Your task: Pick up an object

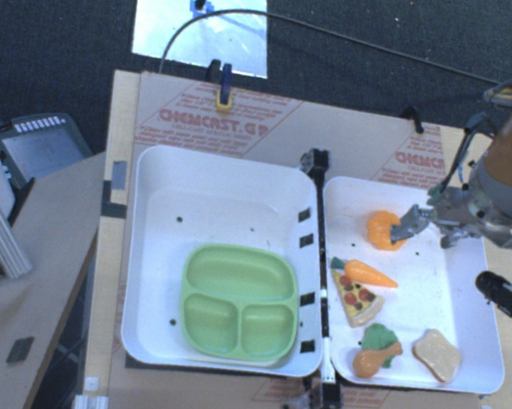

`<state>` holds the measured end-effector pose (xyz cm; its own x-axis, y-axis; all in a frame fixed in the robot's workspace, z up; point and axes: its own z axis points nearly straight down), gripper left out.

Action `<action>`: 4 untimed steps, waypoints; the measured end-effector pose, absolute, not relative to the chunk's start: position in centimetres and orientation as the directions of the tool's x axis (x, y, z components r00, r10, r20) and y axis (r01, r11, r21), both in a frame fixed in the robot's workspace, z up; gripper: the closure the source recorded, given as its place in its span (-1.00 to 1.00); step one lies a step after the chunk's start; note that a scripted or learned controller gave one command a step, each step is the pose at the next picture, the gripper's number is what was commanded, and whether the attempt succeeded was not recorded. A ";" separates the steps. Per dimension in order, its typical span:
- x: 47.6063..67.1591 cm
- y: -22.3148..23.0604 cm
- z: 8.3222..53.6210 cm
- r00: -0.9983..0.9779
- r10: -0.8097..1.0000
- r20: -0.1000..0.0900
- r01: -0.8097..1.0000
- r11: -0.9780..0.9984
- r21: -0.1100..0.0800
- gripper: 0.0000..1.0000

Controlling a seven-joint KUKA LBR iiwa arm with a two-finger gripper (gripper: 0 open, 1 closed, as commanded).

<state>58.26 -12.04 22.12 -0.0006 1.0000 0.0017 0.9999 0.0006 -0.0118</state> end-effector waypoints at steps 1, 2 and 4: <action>58.5 -12.0 22.8 -0.003 1.000 0.000 1.000 0.003 0.001 -1.00; 57.9 -11.2 17.8 -0.002 1.000 0.001 1.000 0.002 -0.003 -1.00; 58.4 -11.4 9.4 0.001 1.000 0.003 1.000 -0.001 0.021 -1.00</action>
